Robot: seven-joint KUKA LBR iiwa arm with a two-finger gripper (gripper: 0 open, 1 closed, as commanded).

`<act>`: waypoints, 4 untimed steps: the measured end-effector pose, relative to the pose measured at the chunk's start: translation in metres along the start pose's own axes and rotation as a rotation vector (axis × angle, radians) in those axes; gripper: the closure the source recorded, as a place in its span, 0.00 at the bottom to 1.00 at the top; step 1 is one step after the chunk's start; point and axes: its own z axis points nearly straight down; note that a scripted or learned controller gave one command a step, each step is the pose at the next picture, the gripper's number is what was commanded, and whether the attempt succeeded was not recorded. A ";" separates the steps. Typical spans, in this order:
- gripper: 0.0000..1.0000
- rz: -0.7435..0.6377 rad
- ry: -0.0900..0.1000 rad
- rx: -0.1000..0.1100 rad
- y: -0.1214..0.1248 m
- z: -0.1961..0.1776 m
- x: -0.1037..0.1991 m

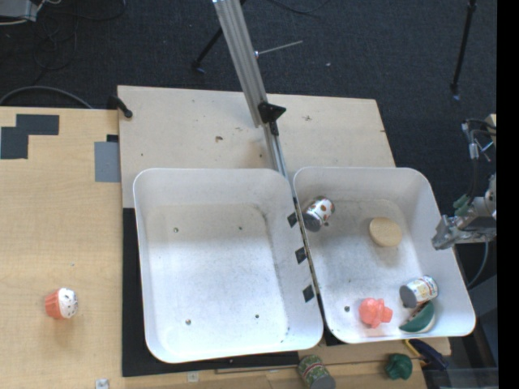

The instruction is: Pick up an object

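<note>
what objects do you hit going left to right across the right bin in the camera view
small spotted cup → pink toy → tan round disc → metal can

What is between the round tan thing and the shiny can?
Nothing. In the camera view, just bare white bin floor lies between the tan disc and the shiny can.

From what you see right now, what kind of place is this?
Probably a robotics lab: two shallow white plastic bins on a pale wooden bench, a slanted aluminium mounting rail, and black cables across dark carpet.
</note>
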 end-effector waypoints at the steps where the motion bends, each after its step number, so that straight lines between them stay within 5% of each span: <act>1: 1.00 -0.003 0.004 0.005 0.024 0.012 0.049; 4: 1.00 -0.002 0.003 0.005 0.075 0.019 0.219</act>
